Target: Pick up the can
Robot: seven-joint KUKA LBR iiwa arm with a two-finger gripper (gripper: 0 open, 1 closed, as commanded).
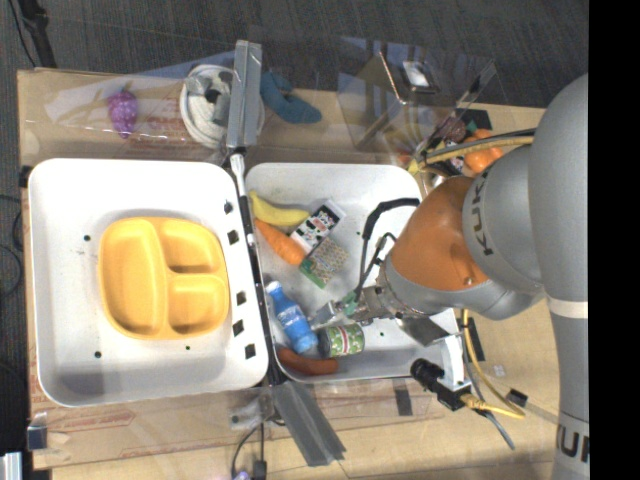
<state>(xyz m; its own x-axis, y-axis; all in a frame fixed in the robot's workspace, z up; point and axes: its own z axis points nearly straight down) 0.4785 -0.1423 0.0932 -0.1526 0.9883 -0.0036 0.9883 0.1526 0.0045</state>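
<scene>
The can (343, 341) is green with a pale label and lies on its side near the front wall of the right bin (330, 174). My gripper (346, 309) hangs low in that bin, just behind and above the can, close to it or touching it. The grey and orange wrist (450, 253) covers the bin's right half. Nothing can be seen lifted off the bin floor.
A blue bottle (290, 318) lies left of the can and a brown sausage (308, 364) in front. Farther back are a carrot (280, 243), a banana (273, 209), a black-and-white box (319, 225) and a speckled packet (328, 260). The left bin (50, 188) holds a yellow divided plate (165, 273).
</scene>
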